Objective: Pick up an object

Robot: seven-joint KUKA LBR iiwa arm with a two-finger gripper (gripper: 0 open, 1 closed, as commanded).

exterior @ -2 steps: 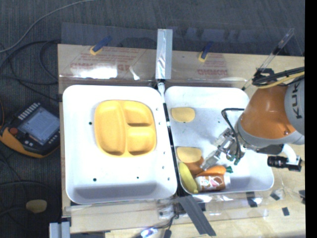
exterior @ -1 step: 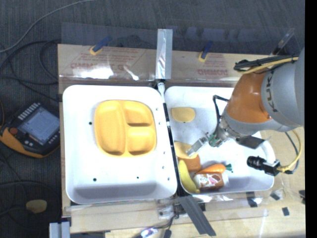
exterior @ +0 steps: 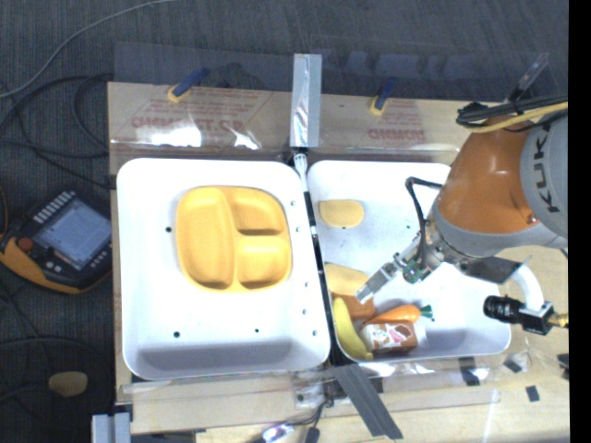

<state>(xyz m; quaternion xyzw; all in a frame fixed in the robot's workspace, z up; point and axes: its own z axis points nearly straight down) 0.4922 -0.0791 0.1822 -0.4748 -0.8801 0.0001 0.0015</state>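
The gripper (exterior: 369,287), low in the right bin (exterior: 462,344), points down-left at the heap in that bin's lower-left corner; whether its jaws are apart or together I cannot tell. Just below it lie a carrot (exterior: 399,314), a small packet (exterior: 391,337) and a banana (exterior: 344,332) (likely pickup targets, crowded against the wall). The arm (exterior: 489,197) slants in from the frame's right, wrist bent downward.

The arm (exterior: 503,197) is cut off by the right edge. The gripper (exterior: 367,289) fingers are too small to be read. The banana (exterior: 343,329) is partly covered by the carrot (exterior: 399,314) and packet (exterior: 392,337)
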